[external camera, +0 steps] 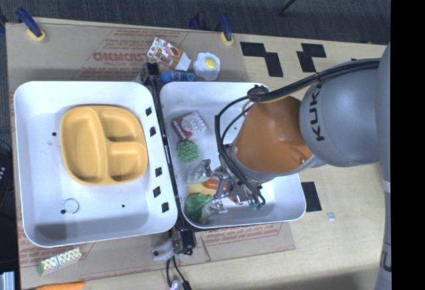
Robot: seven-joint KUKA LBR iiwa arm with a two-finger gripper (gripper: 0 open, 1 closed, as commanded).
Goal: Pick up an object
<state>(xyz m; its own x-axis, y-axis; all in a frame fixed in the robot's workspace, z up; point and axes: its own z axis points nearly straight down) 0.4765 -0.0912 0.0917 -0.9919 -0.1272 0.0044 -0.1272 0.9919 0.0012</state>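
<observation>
My hand low at right bin near edge, crowded by green toy and yellow-red piece; finger state unclear, can't tell. Left bin: smooth yellow divided tray, roomy margins.

Arm is reaching in from the right over the right bin, gripper sitting low at the bin's near-left corner among a green item and a yellow-red one. Green ball and small packet are lying farther back. Yellow divided tray is sitting in the left bin.
</observation>
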